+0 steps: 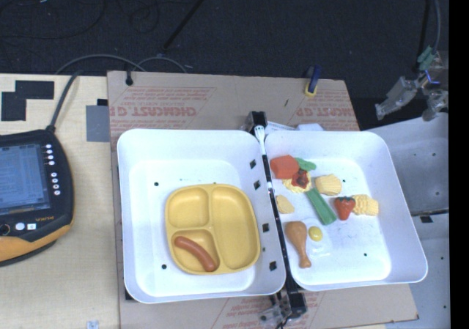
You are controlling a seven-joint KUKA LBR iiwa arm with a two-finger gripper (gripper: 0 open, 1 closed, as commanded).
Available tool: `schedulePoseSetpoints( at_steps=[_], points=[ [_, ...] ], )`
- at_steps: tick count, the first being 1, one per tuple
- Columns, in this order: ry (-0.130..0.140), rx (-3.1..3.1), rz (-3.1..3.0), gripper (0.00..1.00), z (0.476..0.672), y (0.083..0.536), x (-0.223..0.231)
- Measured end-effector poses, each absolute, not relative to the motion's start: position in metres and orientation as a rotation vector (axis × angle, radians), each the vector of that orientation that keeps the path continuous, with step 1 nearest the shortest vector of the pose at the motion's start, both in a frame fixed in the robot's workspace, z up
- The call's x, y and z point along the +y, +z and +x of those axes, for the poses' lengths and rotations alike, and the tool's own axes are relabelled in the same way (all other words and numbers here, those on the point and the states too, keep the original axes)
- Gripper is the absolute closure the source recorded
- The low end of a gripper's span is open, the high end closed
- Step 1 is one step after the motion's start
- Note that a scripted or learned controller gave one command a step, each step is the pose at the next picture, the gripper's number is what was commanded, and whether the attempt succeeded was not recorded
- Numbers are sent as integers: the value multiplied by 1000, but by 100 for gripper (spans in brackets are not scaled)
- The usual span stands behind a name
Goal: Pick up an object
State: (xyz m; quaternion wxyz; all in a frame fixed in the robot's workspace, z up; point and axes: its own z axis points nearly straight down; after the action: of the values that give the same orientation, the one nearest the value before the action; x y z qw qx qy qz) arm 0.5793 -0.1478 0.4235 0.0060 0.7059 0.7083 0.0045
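Left bin [139,174]: yellow tray [212,228], sausage [195,253] in its near-left compartment. Right bin [381,152]: your drumstick [297,239], long axis running near-to-far, by the near-left corner. Gripper [410,93] sits off the bin's far-right corner; jaw state unreadable.

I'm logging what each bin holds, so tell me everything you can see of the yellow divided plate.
The yellow divided plate is a rounded, glossy tray that looks like plastic, with three compartments split by raised ridges: two along its upper side and one wide one below. It lies flat and upright on the floor of the left white bin, roughly centred and a little toward the divider between the bins. A reddish sausage lies slantwise in the lower compartment; the other two hold nothing. Nothing else touches it.
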Motion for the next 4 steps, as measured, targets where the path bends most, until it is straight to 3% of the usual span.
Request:
schedulePoseSetpoints(
  at_steps=[1, 2, 3, 4],
  points=[
    [12, 2222, 2211, 0, 495, 535, -93],
    [-6, 2230, 2216, 100, 499, 536, -94],
    [-16, 2229, 2233, 100, 474, 412, -108],
    [1, 2232, 2212, 100, 476, 432, -29]
  ],
)
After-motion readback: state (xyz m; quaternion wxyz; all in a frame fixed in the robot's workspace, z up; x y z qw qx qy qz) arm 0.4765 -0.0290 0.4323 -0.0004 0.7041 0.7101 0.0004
